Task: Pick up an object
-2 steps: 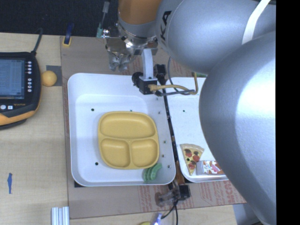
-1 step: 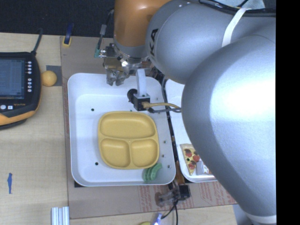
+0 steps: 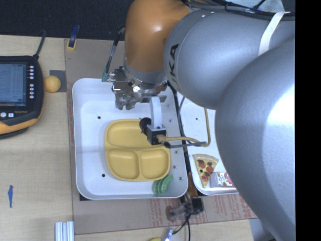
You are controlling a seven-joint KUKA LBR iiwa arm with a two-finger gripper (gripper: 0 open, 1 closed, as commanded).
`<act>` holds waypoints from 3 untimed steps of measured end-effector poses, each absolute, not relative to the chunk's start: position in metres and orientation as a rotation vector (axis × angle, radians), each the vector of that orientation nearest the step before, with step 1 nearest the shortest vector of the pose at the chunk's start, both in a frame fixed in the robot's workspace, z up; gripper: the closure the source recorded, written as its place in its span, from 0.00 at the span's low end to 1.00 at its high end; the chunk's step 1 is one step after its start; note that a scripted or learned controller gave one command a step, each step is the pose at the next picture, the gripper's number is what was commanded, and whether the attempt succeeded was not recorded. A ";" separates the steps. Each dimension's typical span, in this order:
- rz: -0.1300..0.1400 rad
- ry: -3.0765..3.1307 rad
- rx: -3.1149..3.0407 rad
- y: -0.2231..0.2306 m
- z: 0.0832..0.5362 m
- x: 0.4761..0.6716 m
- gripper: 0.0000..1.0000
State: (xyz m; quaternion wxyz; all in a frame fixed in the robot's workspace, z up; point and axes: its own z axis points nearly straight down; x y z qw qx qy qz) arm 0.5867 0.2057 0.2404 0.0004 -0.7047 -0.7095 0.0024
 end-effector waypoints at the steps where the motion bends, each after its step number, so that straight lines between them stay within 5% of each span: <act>1: 0.009 -2.226 -2.215 0.212 0.225 0.565 1.00; 2: 0.006 -2.228 -2.214 0.213 0.226 0.580 1.00; 3: 0.005 -2.228 -2.215 0.213 0.226 0.580 0.00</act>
